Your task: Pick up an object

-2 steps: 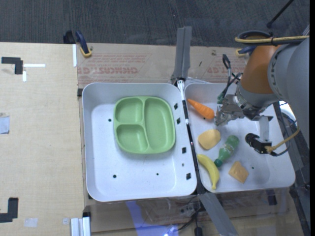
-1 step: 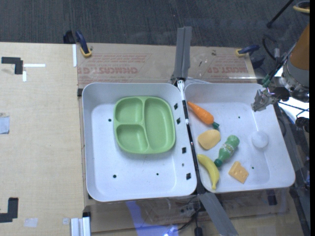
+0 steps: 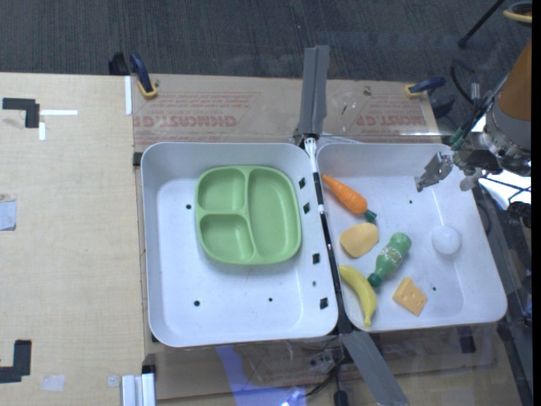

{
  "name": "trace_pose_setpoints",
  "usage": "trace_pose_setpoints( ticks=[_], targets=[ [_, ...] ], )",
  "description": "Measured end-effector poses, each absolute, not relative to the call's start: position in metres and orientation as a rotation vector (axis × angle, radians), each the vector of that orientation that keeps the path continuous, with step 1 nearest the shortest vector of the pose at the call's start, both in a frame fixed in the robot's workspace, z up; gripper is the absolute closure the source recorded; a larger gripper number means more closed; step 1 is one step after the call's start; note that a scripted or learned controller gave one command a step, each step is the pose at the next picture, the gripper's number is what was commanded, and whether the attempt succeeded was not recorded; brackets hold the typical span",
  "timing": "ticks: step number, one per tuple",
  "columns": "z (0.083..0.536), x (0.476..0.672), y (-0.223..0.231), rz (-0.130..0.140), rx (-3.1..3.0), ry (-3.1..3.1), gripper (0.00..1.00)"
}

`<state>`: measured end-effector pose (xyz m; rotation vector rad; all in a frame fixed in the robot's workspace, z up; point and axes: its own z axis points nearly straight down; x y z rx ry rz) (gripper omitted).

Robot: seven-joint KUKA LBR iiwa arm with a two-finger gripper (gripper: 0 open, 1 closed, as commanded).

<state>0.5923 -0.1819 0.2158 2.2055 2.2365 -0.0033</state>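
Looking down at a slant, we see a wooden tabletop [image 3: 68, 252] carrying two shallow white bins side by side. In the left bin [image 3: 169, 311] sits a pale green divided plate [image 3: 248, 215] with three compartments, closer to that bin's far edge than its near one.

Inside the right bin [image 3: 473, 299] we count six small items. An orange toy carrot [image 3: 345, 194] lies near the far left corner, along the wall shared with the left bin. Just below it rests a rounded yellow-tan piece that looks like a toy potato [image 3: 358, 240]; we cannot be sure what it is. Beside that, toward the middle of the bin, lies a small green bottle [image 3: 389, 258], tilted. A yellow banana [image 3: 362, 292] curves along the near left edge, close to the bottle's lower end. An orange wedge, perhaps toy cheese [image 3: 410, 296], sits near the middle of the near edge. A white ball [image 3: 446, 241] rests by itself toward the right edge, hard to make out against the white floor.

We see the grey arm [image 3: 511, 117] reaching in from the right, its end effector [image 3: 436, 171] above the bin's far right corner, apart from every item. Nothing sits between its fingers. They are small and dark against the bin, and we cannot tell how far apart they stand.
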Motion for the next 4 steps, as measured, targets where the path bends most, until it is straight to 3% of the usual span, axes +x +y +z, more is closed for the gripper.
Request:
trace_pose_setpoints(
  ticks=[1,2,3,4],
  targets=[
    [0.115,0.659,-0.140,-0.003,2.160,2.281,0.00],
    [0.092,0.616,-0.099,-0.001,1.880,2.516,0.00],
    [0.091,0.557,-0.132,-0.001,2.130,2.311,0.00],
    [0.091,0.500,-0.096,-0.001,2.008,2.418,0.00]
  ],
)
